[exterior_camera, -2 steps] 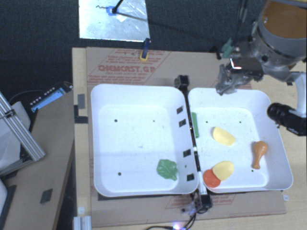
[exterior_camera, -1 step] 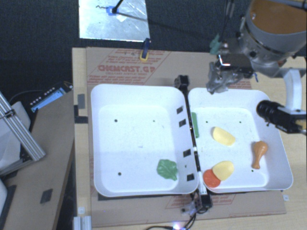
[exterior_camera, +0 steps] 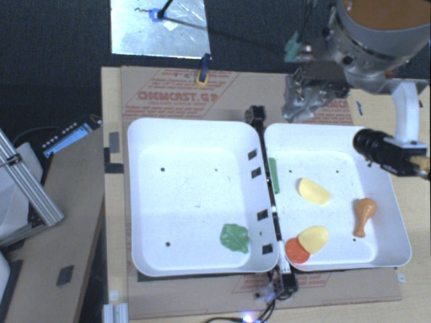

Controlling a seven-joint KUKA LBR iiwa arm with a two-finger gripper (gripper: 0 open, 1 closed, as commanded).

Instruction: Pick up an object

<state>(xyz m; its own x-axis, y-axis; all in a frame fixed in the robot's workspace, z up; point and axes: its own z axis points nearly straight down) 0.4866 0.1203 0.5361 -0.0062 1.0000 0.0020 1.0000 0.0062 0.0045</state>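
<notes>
Beyond the right bin's (exterior_camera: 387, 207) far rim hangs the gripper (exterior_camera: 304, 106); inside it lie two yellow pieces (exterior_camera: 314, 192), a drumstick (exterior_camera: 363, 215) and a red piece (exterior_camera: 295, 250)

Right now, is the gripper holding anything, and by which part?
Nothing is held. The gripper hangs above the bench behind the right bin, with nothing between its fingers. The toys lie in the bins.

Left bin (exterior_camera: 195, 180) floor was left largely open, green piece (exterior_camera: 235, 237) lodged near its front right corner, right bin (exterior_camera: 337, 163) crowded along the front by yellow pieces (exterior_camera: 314, 192), red piece (exterior_camera: 296, 250), drumstick (exterior_camera: 363, 215), back half unobstructed, black fixture (exterior_camera: 384, 150) overhanging its right rim.
</notes>
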